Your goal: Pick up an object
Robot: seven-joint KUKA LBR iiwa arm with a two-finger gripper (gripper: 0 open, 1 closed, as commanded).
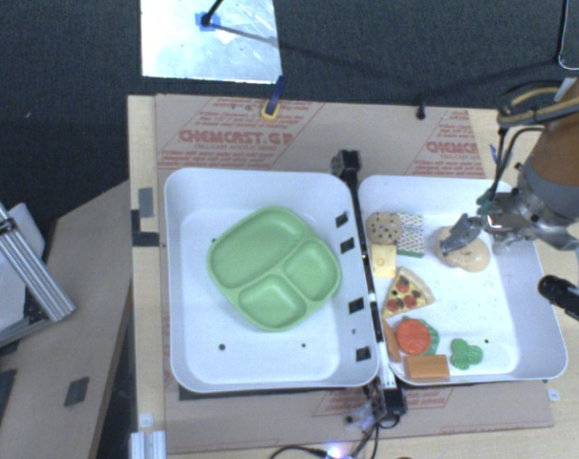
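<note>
Toy food fills the right bin point(533, 347), scattered across its left and middle part; any piece serves as the pick target. The left bin point(189, 352) holds only a green tray point(273, 268) with three compartments, tilted in plan and well apart from the arm.

The arm point(562, 165) enters from the right, and its gripper point(459, 239) hangs over a pale round piece point(473, 256) in the upper middle of the right bin. That piece appears to be the target. It lies apart from its neighbours, which favours a clean grasp.

Recommended procedure, as a judgement: centre the gripper over the round piece, descend vertically until the tips reach the bin floor, then close across the narrowest width. The piece looks flat and low, so a shallow descent risks closing on nothing.

Remaining pieces, in descending size: pizza slice point(407, 293), tomato point(415, 336), orange block point(426, 366), cookie point(383, 227), cheese point(383, 259), broccoli point(465, 355). These sit close together near the divider and are harder to isolate.

Gripper state: it overlaps the round piece in this view, but contact cannot be confirmed, and the degree of opening cannot be determined. No object is seen held.
</note>
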